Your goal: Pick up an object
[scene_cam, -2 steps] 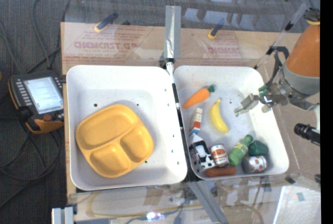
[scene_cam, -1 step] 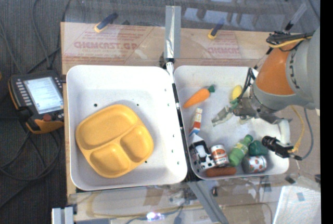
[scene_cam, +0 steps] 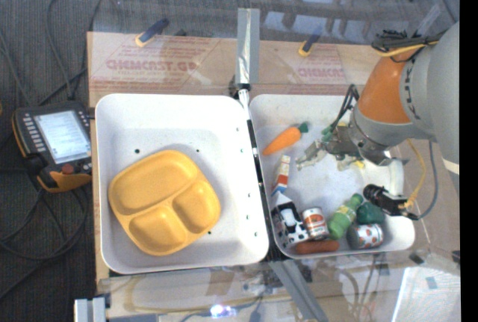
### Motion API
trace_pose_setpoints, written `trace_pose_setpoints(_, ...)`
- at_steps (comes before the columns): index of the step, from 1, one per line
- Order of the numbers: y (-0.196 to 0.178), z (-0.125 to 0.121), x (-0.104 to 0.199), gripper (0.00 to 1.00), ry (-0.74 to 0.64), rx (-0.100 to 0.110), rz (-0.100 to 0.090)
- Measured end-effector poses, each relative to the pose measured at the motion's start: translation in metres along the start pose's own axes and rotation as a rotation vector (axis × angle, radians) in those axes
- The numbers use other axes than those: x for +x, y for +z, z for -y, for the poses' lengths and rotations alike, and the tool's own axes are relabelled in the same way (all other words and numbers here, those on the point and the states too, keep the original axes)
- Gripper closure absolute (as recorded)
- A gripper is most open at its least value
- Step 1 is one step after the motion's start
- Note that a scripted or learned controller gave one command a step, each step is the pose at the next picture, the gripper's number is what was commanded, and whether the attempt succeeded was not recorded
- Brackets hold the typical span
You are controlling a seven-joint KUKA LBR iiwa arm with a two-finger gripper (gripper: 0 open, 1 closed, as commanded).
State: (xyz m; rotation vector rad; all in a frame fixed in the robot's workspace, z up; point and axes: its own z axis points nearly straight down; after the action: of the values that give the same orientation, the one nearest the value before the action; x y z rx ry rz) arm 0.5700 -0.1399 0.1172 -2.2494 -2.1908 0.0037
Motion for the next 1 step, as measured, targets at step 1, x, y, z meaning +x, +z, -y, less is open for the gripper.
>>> trace_pose_setpoints(1,-0.0082,0.0005,0.0007,1.0,-0.001,0.003,0.001)
